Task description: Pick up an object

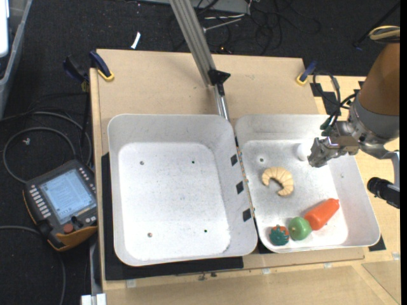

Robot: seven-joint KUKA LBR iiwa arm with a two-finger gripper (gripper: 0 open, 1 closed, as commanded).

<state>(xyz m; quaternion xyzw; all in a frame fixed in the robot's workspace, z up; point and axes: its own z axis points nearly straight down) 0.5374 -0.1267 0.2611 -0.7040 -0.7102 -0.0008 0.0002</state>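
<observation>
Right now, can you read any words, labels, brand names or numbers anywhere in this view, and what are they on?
No text is legible.
Orange-and-grey handheld control pendant on the floor: its lit screen shows content too small and blurred to read.
Two shallow white bins, the grey-and-orange arm: no markings visible.

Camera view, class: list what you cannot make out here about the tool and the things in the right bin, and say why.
- Tool: its tips are too small and blurred in the camera view to judge their state.
- Small white thing: partly hidden by the tool; its kind is unclear.
- Teal item: too small to identify, beside the green ball.
- Arm: cut off by the right edge.
</observation>
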